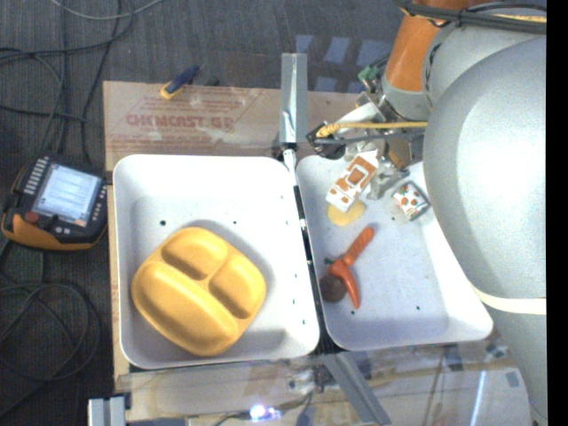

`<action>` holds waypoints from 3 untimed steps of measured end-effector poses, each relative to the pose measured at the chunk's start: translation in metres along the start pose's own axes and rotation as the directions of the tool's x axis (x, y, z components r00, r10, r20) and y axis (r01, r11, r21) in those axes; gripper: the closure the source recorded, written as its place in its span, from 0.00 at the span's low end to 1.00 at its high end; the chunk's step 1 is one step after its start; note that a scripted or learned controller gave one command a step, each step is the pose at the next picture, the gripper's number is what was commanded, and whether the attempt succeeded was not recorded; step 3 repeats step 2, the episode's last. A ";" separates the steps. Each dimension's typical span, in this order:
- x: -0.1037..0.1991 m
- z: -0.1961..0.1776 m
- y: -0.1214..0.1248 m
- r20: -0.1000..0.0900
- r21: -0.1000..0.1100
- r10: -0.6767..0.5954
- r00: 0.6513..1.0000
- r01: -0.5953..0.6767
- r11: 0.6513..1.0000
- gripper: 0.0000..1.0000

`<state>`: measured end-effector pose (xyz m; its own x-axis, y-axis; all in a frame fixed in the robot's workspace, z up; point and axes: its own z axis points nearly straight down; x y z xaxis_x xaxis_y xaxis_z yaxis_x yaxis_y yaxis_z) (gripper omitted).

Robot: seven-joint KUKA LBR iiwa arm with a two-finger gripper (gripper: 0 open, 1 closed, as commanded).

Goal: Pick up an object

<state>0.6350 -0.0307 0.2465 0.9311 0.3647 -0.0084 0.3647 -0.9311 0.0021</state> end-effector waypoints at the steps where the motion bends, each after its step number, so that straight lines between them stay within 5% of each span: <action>1: -0.057 0.115 0.046 0.000 0.005 -0.260 0.966 0.260 0.966 1.00; 2: -0.007 0.003 0.055 0.000 0.001 -0.105 0.995 0.105 0.995 1.00; 3: -0.007 0.003 0.055 0.000 0.001 -0.105 0.995 0.105 0.995 1.00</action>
